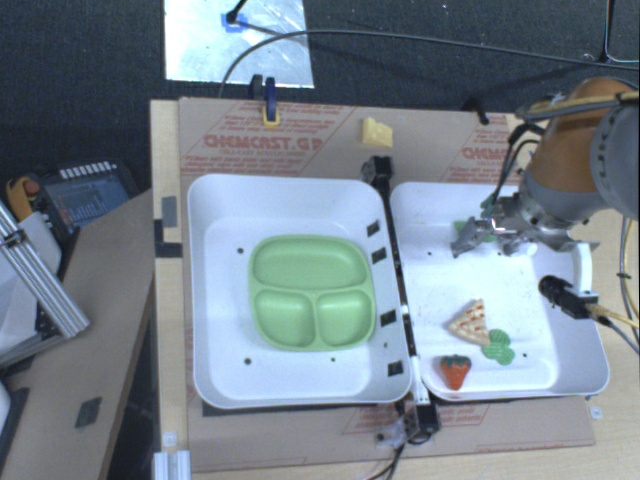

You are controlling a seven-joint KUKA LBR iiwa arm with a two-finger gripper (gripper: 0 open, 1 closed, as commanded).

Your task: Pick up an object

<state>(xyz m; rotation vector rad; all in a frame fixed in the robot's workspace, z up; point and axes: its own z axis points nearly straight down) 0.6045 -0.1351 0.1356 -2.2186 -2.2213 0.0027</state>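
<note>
My gripper hangs over the back part of the right bin, and its two fingers stand apart, open, with nothing showing between them. A pizza-slice toy lies in the front half of that bin. Just right of the slice sits a small green leafy toy. A red strawberry toy rests at the bin's front edge. All three lie well in front of the gripper and apart from it.
The left bin holds a light green divided plate. A black ridge separates the two bins. A black part with a cable sticks in over the right bin's right side. A small yellow block lies on the cardboard behind the bins.
</note>
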